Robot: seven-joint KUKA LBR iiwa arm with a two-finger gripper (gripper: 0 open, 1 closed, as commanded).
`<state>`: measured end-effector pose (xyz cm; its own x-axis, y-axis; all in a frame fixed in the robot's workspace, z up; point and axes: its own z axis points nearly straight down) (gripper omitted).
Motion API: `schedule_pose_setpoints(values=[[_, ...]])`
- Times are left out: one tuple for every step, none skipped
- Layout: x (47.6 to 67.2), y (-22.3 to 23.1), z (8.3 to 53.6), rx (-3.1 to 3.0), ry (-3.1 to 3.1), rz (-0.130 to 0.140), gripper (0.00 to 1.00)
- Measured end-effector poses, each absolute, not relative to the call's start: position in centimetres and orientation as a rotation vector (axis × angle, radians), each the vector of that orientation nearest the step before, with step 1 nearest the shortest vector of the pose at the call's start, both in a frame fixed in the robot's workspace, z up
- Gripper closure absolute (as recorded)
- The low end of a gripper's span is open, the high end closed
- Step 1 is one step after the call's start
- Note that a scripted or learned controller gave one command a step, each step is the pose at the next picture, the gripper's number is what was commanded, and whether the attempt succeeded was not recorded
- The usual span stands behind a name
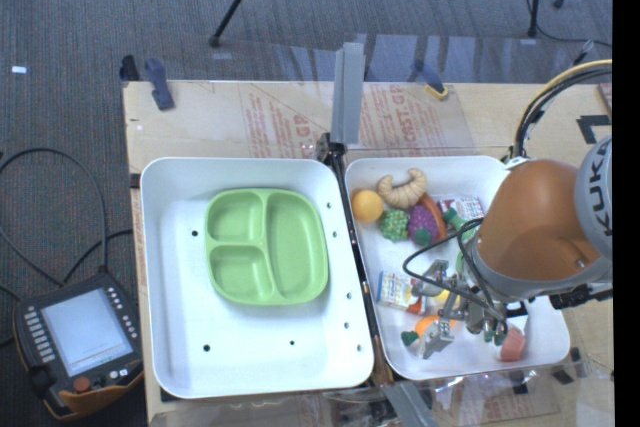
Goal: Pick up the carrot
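camera view: gripper (447, 320) low in right bin (540, 355), can't tell its state. carrot (428, 324), small orange bit w/ green top, right at it. prob light, stiff, smooth plastic; pinch across mid-body.

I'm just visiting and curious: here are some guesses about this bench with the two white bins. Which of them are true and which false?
1. The green divided plate lies in the left bin. True.
2. The croissant lies on the green plate. False: it lies in the right bin, near its far edge.
3. The gripper is low over the right bin. True.
4. The orange fruit sits outside both bins. False: it is in the right bin, beside the croissant.
5. A handheld control pad lies on the floor to the left of the bench. True.
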<state>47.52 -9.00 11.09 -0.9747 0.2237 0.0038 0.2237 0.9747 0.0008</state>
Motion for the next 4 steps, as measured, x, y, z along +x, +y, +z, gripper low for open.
schedule_pose_setpoints(values=[[47.8, -8.2, 9.1, -0.151, -3.146, 0.003, 0.00], [47.9, -8.7, 9.2, 0.037, -3.154, 0.003, 0.00], [48.2, -8.5, 10.2, 0.041, -3.159, 0.000, 1.00], [48.7, -9.8, 14.0, 0.445, -3.111, -0.003, 1.00]])
